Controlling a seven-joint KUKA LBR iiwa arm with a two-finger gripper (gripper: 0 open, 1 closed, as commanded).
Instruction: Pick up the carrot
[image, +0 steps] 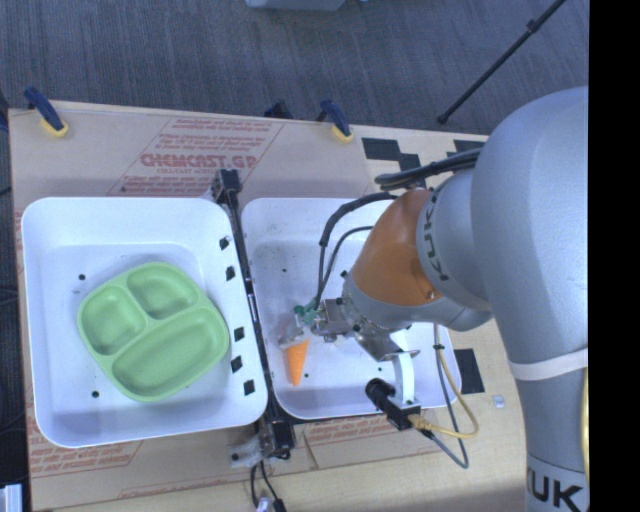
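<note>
In the camera view, the small orange plastic carrot (296, 361) lies in the right white bin (275, 240), near its left wall. The tool (322, 322) hovers just above the carrot's far end; I cannot tell its state. I judge the approach step: next it must descend. The left bin (50, 300) holds a green divided plate (153, 331); the table (300, 135) is cardboard-covered.

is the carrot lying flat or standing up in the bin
Lying flat. The carrot rests on the floor of the right bin, narrow tip pointing toward the near rim, just beside the gripper.
</note>
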